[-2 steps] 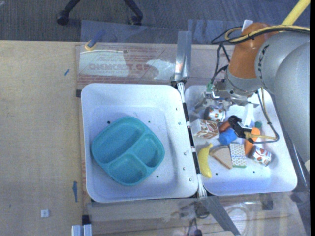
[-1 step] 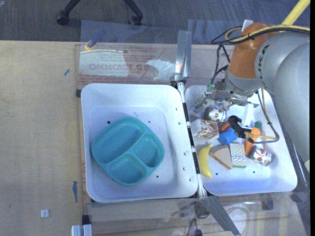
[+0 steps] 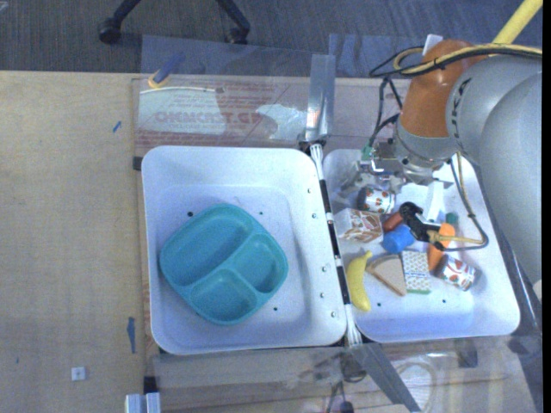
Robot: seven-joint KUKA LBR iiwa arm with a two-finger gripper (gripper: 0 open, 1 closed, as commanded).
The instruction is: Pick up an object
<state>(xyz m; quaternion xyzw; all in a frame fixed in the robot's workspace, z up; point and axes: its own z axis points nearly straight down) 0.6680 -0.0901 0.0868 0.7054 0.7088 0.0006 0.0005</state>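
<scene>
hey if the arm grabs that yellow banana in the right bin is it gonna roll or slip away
The banana looks like a smooth toy, so it may slip under the claw. Its curved shape probably pivots rather than rolls. It lies against the right bin wall, which may leave little room for a grip.

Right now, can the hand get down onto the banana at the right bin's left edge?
Probably yes. The banana lies uncovered along the left wall of the right bin, nothing on top. The hand sits over the bin's far end. The wall beside the banana may crowd one finger.
</scene>
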